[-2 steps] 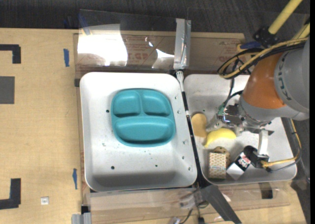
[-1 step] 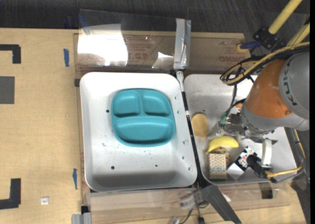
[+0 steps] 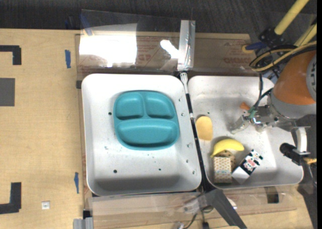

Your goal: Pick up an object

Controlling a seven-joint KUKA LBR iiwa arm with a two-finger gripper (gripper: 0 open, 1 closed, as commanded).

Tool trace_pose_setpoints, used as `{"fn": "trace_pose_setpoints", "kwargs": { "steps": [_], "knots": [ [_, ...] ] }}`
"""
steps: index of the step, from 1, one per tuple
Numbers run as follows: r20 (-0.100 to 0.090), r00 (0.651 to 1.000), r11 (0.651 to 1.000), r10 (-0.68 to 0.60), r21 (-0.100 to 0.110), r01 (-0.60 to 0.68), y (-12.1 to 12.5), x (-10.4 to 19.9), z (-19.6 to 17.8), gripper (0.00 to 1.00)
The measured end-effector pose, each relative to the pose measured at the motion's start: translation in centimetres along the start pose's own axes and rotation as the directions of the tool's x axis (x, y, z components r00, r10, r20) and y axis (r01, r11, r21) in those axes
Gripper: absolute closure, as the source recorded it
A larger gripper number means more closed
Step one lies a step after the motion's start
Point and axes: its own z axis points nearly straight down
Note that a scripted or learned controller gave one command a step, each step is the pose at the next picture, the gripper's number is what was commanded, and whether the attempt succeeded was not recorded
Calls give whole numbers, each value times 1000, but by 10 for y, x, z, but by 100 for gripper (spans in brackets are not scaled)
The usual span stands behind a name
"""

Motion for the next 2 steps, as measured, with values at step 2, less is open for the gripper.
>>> {"fn": "trace_pose_setpoints", "kwargs": {
  "steps": [2],
  "knots": [
    [3, 947, 947, -321, -3, 321, 58, -54, -68, 0]
  ]
}}
